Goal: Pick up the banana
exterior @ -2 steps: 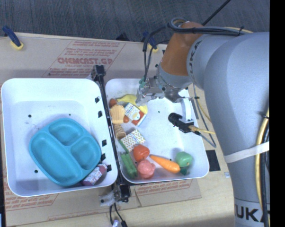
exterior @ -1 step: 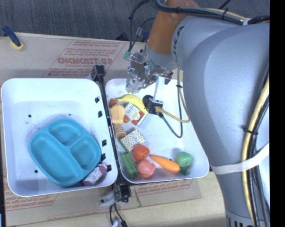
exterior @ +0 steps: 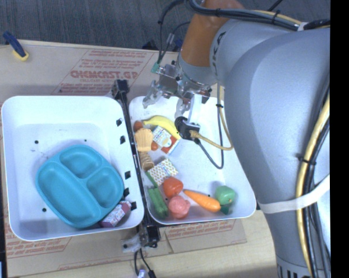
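Note:
The yellow banana (exterior: 159, 122) lies in the far part of the right bin (exterior: 239, 178), curved, with a small orange-and-white packet (exterior: 163, 138) against its near side. My gripper (exterior: 166, 101) hangs just above and behind the banana, pointing down into the bin. Its fingers stand apart, one at the left (exterior: 149, 98) and one at the right (exterior: 184, 105), with nothing between them. The banana rests in the bin, apart from the fingers.
The right bin also holds a tan waffle piece (exterior: 143, 139), a checkered box (exterior: 163, 169), a tomato (exterior: 172, 187), a cucumber (exterior: 157, 201), a pink toy (exterior: 178, 206), a carrot (exterior: 202, 200) and a green pepper (exterior: 224, 194). In the left bin (exterior: 12, 155) lie a blue divided plate (exterior: 79, 184) and a small packet (exterior: 116, 216).

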`<state>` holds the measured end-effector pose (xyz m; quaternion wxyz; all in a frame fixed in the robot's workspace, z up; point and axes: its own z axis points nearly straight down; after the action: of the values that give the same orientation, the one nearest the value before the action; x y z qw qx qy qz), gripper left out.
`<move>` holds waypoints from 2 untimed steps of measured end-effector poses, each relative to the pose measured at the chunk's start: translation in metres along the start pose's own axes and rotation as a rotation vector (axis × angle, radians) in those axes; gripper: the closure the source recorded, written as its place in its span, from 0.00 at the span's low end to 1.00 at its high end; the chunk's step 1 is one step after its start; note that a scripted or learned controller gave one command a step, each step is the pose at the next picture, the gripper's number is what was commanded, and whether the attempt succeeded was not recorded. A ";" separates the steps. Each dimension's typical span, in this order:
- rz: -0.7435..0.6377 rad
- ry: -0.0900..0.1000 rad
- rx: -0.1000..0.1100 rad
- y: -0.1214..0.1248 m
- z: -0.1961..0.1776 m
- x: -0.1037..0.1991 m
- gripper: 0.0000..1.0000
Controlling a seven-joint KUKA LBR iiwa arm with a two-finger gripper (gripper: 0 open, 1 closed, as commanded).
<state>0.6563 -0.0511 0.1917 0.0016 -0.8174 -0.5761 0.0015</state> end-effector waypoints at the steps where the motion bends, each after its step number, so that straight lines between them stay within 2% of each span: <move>1: 0.114 -0.001 0.003 0.003 0.098 -0.045 0.00; 2: 0.439 0.000 0.004 -0.021 0.101 -0.054 0.00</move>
<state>0.6179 -0.0944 0.0909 0.0029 -0.9233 -0.3841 0.0031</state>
